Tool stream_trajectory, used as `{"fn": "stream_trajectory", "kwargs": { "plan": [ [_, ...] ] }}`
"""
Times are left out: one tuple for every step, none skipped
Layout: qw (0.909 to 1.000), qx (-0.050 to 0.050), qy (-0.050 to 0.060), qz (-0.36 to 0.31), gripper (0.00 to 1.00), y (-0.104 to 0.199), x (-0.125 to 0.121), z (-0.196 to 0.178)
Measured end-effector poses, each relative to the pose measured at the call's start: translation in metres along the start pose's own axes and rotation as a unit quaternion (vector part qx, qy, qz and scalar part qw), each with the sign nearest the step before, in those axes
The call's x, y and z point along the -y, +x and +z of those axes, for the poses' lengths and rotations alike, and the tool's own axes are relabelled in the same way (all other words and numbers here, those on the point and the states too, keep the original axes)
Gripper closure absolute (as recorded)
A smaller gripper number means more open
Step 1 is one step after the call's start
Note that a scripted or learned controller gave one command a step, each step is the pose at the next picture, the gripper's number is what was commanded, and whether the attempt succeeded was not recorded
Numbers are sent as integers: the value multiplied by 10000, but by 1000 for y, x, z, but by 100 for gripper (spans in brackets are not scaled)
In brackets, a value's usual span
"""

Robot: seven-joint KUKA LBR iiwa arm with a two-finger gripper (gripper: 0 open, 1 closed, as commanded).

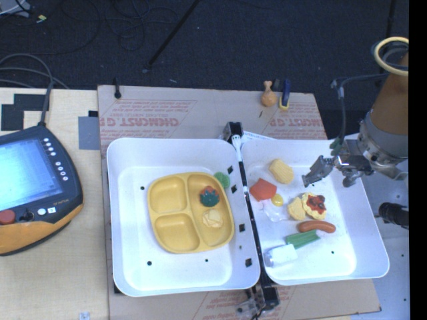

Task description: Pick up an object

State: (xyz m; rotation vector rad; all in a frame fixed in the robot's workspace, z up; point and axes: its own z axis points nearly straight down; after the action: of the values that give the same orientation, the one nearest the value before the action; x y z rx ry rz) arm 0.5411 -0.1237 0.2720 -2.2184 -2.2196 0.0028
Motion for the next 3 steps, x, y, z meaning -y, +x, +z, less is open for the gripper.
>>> {"fn": "stream_trajectory", "kwargs": {
  "plan": [
    [10000, -9, 26, -4, 0, 55, 60, 51],
    [10000, -4, 20, 21, 100, 53, 58, 40],
    [10000, -1, -17, -33, 100, 128, 24, 15]
  ]
}}
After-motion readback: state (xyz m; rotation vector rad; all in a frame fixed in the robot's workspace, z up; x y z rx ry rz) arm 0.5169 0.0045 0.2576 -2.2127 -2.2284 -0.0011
